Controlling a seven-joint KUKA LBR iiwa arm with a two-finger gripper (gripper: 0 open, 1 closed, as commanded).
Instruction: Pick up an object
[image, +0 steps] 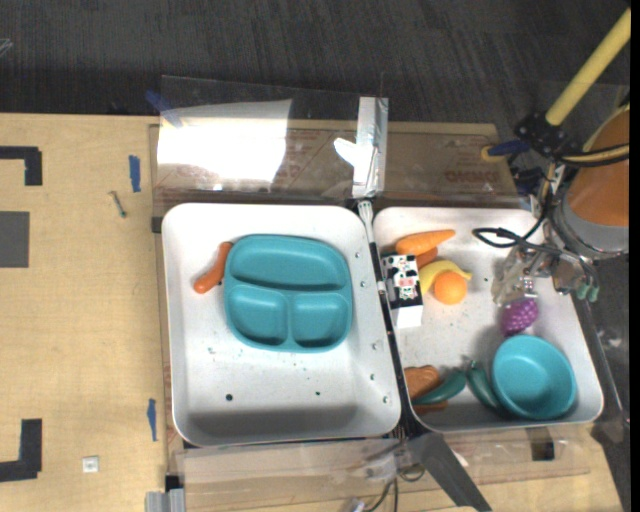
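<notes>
Purple grape cluster (519, 316) lying in the right bin (590, 345), near its right wall, just above the teal bowl (534, 376). Probably a light plastic toy: bumpy, fairly stiff, likely to roll or slip off smooth pads, so best pinched across the middle of the cluster rather than at its end. Directly above it, touching or nearly so, the pincer (520, 285), hanging from the grey wrist at the bin's right edge; impossible to tell whether spread or closed, since cables and glare hide the tips. No sign of the grapes lifted off the bin floor. Further left in the same bin, an orange ball (450, 288) against a yellow fruit (437, 272), a carrot (424, 242) and a cow-patterned box (403, 280). Beyond, in the left bin (190, 330), a teal divided tray (289, 291), well apart.
</notes>
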